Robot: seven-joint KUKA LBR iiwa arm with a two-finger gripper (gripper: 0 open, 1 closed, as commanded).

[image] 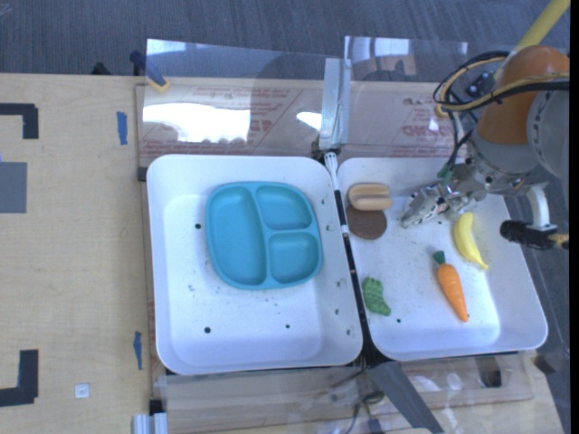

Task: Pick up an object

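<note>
Still at the approach step, the gripper (pixel 423 208), fingers apart and holding nothing, must descend onto the nearby burger (pixel 368 208).

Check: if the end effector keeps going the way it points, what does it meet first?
Probably the toy burger: the end effector points left across the right bin toward it. Height above the bin floor is unclear.

A pale wooden tabletop (pixel 72 269) with black markings and blue tape sits on grey carpet floor (pixel 271 7); clear plastic panels (pixel 235 89) catch glare.
</note>
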